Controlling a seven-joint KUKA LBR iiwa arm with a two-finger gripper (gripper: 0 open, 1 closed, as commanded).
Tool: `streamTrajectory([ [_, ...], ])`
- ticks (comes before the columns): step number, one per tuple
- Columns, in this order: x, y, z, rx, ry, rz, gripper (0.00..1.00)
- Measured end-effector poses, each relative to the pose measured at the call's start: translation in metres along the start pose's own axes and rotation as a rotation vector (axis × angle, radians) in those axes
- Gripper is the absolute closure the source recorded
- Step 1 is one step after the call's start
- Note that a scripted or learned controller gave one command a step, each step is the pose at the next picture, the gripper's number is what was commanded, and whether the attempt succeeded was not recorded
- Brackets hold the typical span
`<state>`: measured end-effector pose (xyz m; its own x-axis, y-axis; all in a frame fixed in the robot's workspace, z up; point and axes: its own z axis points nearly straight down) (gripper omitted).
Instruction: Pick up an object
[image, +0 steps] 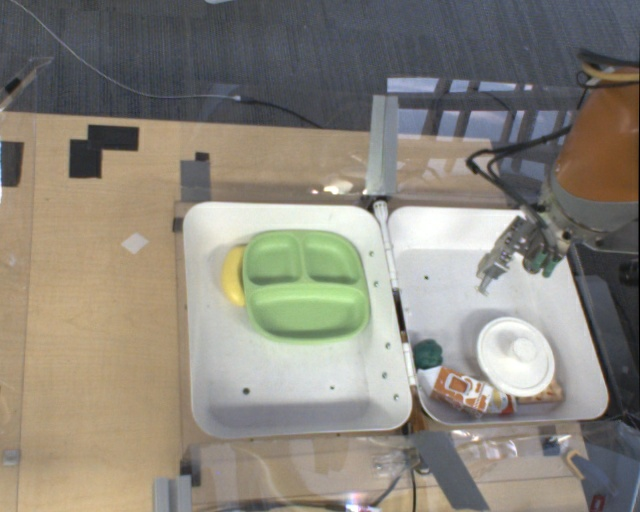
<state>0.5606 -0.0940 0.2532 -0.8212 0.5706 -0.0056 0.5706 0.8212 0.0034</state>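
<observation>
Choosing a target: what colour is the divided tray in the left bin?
Light green, plain, in the camera view: tray.

Before you, the left bin (215, 400) holds a divided tray (303, 283), a banana (232, 277) tucked at its 9 o'clock. In the right bin (440, 240), a lidded bowl (514, 353) sits with a snack packet (466, 392) at its 7 o'clock and a small ball (428, 352) at its 9 o'clock.
</observation>
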Motion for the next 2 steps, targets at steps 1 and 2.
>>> streamTrajectory([
  [1, 0.02, -0.023, -0.073, -0.001, -0.003, -0.247, 1.0],
  [2, -0.025, -0.104, -0.071, 0.001, -0.003, -0.34, 1.0],
])
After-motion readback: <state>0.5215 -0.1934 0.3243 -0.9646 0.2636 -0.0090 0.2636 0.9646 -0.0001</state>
